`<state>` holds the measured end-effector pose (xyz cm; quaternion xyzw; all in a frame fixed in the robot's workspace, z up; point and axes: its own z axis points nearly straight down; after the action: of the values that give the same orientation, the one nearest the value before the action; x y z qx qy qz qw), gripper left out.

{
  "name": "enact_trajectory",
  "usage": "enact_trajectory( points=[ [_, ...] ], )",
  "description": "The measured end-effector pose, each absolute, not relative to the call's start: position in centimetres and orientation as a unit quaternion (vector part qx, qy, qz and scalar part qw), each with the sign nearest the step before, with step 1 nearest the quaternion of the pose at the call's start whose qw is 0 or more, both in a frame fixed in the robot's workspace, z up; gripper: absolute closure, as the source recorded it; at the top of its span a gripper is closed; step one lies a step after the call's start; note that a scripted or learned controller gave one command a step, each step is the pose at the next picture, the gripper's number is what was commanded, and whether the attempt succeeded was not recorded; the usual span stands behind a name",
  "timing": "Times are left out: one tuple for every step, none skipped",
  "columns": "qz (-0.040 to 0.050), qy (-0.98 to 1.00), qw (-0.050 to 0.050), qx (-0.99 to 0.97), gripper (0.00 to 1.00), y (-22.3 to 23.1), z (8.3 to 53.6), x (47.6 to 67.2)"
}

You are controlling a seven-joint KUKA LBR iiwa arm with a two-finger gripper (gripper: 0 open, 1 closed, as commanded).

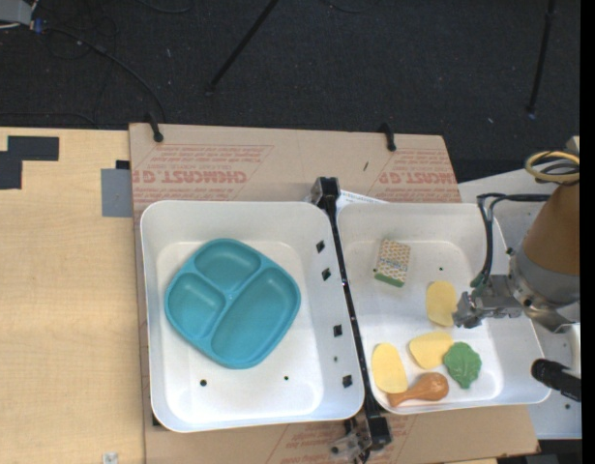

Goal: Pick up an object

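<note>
Left bin (162,394): teal tray (233,301); right bin (442,235): yellow pieces, green piece (462,363); hand (471,309) state unclear

Grey arm (549,288) with orange band, dark metal hand (468,314), black cable looped alongside.

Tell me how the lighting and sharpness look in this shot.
Camera view: even, soft light, faint shadows inside the shallow white left bin; the teal divided plastic plate is fairly sharp; the two-finger gripper looks slightly soft; the floor behind is dark.
</note>
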<state>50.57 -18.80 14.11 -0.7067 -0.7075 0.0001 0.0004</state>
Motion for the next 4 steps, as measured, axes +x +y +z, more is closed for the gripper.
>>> enact_trajectory(
  points=[
    [-0.0004,-0.708,-0.001,-0.706,1.0,-18.9,18.8,51.5],
    [-0.0005,-0.708,-0.001,-0.706,1.0,-18.7,23.2,51.2],
    [-0.0001,-0.709,0.002,-0.705,1.0,-13.0,24.0,51.4],
    [0.0001,-0.709,0.002,-0.705,1.0,-8.0,24.7,51.6]
  ],
)
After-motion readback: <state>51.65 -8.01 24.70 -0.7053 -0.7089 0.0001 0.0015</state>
